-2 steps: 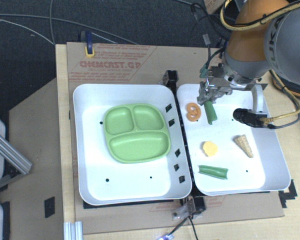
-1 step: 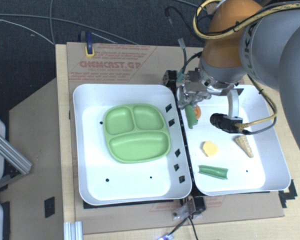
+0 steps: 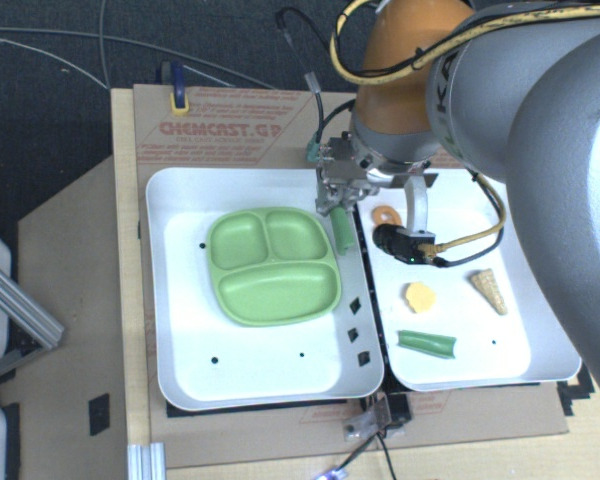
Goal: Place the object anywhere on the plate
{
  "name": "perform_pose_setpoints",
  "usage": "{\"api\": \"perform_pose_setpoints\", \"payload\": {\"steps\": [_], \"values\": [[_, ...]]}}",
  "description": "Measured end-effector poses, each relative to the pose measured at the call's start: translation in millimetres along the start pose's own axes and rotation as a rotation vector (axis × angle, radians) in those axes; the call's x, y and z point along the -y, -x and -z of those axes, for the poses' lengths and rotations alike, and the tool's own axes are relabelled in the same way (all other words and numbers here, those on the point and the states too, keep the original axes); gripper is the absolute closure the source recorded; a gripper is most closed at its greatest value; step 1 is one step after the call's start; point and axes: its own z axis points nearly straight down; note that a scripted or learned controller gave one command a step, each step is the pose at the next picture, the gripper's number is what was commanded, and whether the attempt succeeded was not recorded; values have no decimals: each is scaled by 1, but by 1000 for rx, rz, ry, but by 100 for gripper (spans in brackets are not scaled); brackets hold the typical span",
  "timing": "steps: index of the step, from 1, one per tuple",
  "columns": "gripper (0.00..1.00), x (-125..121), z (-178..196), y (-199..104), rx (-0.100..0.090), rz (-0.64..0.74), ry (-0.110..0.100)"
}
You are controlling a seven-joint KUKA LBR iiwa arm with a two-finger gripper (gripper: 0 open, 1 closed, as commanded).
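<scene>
Arm (image 3: 500, 98) reaches in from upper right; gripper (image 3: 338, 208) points down at frame centre, closed on a green stick (image 3: 341, 230) beside the plate (image 3: 273, 265).

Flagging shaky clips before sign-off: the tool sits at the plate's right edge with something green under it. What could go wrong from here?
1. The green stick-shaped piece hangs beside the green plate, over the bin's white floor; released here, it would likely miss the plate.
2. It sits low under the tool, so the grip may be shallow and slip.
3. It lies near the wall between the bins and could catch there.
</scene>
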Motion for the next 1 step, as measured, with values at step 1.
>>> {"api": "perform_pose_setpoints", "payload": {"steps": [1], "values": [[100, 14, 13, -62, 0, 0, 1]]}}
